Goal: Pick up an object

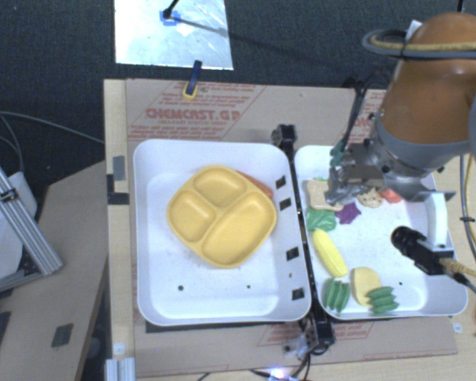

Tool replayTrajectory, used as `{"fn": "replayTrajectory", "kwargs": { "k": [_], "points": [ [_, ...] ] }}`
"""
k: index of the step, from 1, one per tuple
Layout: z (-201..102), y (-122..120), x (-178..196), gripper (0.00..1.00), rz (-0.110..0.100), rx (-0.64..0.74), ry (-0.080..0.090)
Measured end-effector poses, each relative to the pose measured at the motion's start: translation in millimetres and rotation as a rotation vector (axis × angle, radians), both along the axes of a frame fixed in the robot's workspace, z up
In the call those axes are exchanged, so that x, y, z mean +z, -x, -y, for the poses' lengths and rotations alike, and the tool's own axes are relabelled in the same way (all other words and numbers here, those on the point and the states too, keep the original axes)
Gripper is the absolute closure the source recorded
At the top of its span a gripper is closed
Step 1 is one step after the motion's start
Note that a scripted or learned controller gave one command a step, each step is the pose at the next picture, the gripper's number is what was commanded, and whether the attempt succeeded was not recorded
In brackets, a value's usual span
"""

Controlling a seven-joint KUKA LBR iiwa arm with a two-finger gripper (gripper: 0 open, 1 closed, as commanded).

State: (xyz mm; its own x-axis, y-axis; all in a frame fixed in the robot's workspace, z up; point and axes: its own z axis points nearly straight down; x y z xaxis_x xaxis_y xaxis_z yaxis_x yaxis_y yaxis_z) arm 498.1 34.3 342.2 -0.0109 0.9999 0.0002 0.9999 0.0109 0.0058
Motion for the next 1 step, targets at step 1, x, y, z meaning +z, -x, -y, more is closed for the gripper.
{"fn": "replayTrajectory", "kwargs": {
  "k": [1],
  "points": [
    [38.1, -4.9, -76.6, 1.0, -0.011, -0.014, 0.002]
  ]
}}
